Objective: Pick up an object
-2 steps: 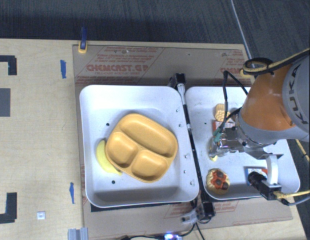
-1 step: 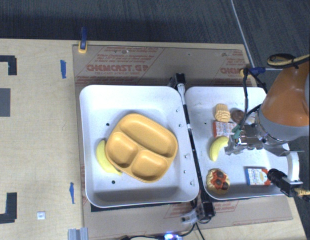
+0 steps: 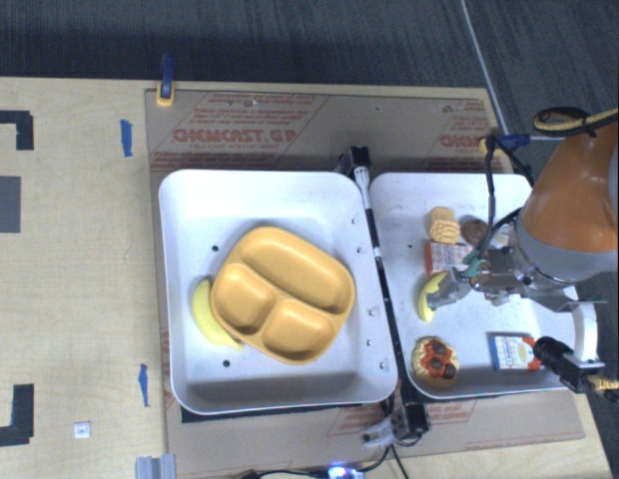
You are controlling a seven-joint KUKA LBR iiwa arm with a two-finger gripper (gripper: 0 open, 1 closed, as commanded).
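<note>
In the right bin [image 3: 489,382] my gripper [image 3: 457,285] hangs low over the left half, with the grey arm and its orange band [image 3: 579,193] behind it to the right. A small yellow banana-like piece [image 3: 426,305] lies right at the gripper's tip, touching or just under it. A red-and-white packet [image 3: 441,257] and a toy corn cob [image 3: 444,226] sit just behind the gripper. A brown piece [image 3: 475,231] lies beside the cob. Nearer the front lie a round pastry with red topping [image 3: 434,359] and a small blue-and-white box [image 3: 511,351].
The left bin [image 3: 190,218] holds a large orange divided plate [image 3: 280,292], upside down, with a yellow piece [image 3: 205,315] poking out under its left edge. A black clamp [image 3: 359,160] sits between the bins at the back. Cables run at the right.
</note>
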